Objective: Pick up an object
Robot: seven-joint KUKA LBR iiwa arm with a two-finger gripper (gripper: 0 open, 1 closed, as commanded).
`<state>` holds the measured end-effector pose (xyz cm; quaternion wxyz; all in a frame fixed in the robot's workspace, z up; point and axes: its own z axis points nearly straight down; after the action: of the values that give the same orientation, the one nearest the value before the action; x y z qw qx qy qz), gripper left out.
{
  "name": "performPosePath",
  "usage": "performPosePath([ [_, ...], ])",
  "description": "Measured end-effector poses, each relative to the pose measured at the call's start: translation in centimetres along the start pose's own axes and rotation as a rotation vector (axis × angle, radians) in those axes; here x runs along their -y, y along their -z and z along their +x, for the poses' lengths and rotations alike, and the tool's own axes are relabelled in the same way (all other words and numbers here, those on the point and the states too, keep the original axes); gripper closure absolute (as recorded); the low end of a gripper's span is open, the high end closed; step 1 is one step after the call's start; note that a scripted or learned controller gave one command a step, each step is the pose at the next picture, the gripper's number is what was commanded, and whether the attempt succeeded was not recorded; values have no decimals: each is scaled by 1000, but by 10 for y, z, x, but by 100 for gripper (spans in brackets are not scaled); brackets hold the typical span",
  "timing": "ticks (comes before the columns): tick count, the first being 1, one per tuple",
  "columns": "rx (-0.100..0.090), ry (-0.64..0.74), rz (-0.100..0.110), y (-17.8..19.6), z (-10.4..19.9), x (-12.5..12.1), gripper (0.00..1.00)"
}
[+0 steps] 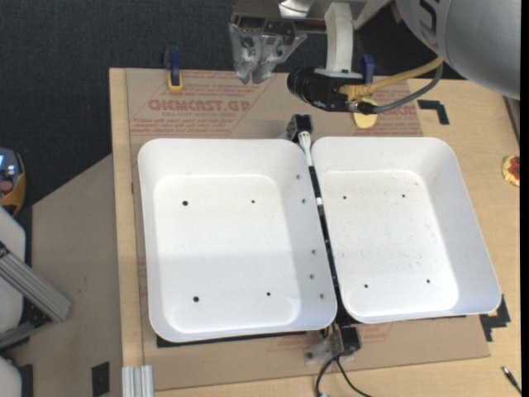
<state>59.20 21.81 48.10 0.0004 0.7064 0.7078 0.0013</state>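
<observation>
Tool (258,56) sits at top of frame, above the cardboard sheet (223,106) just beyond the far rims of both bins. Translucent fingers point down; can't tell if open or closed — nothing visible between them.

No pickable object visible in either bin. Left bin (153,222) lies below the tool toward the camera, right bin (471,222) below and to its right; both show plain white floors with a few small dark dots, the right one with faint specks.

Black strip (316,197) runs along the seam between bins, starting just below-right of the tool. Black ring-shaped part (318,89) w/ yellow cable (405,77) sits right beside the tool on its right. Blue-yellow clamp (173,69) is left of the tool, a 2nd clamp (365,77) to the right past the ring — both on the cardboard's far edge.
</observation>
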Motion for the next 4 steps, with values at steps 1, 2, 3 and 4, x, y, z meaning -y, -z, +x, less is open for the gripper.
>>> performPosePath([
  [1, 4, -3, 11, -73, 6, -6, 100],
  [2, 7, -4, 16, -211, 5, -40, 100],
  [3, 1, -6, -5, -156, -37, -68, 100],
  [4, 2, -8, -4, -95, -121, -75, 100],
])
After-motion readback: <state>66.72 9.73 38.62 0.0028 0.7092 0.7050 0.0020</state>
